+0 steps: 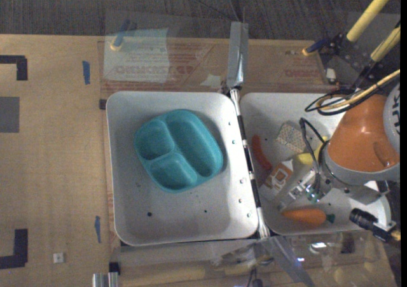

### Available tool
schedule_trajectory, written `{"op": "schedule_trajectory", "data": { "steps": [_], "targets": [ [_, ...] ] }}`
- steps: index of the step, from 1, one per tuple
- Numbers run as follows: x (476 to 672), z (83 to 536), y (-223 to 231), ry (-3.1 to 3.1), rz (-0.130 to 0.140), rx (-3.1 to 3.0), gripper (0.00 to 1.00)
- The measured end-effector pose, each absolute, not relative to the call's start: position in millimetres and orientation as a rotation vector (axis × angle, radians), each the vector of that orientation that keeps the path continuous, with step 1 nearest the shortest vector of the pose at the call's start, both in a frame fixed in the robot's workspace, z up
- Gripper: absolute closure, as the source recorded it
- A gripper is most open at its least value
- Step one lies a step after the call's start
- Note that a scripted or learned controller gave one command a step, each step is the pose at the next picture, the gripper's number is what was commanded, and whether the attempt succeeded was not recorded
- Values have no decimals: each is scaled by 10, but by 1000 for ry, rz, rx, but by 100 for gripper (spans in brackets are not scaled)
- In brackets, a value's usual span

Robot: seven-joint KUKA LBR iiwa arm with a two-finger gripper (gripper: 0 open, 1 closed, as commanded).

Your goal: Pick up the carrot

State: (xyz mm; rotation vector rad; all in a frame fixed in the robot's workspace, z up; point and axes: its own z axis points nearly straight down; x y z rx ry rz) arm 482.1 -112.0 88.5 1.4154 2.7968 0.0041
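Hovering gripper point(304, 191) just above carrot point(306, 216) in right bin point(267, 109); jaw state indeterminable; lower squarely across carrot's middle before closing.

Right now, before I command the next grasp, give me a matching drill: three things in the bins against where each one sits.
Things:
1. carrot
2. teal divided plate
3. red sausage-shaped piece

Places:
A. middle of the left bin
B. near edge of the right bin, below the gripper
C. right bin, beside the divider between the bins

Pairs: 1-B, 2-A, 3-C
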Motion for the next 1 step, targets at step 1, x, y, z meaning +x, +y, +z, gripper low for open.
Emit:
{"op": "schedule_trajectory", "data": {
  "steps": [1],
  "targets": [
    [4842, 989, -1138, 2786, 8, 1419, 100]
  ]
}}
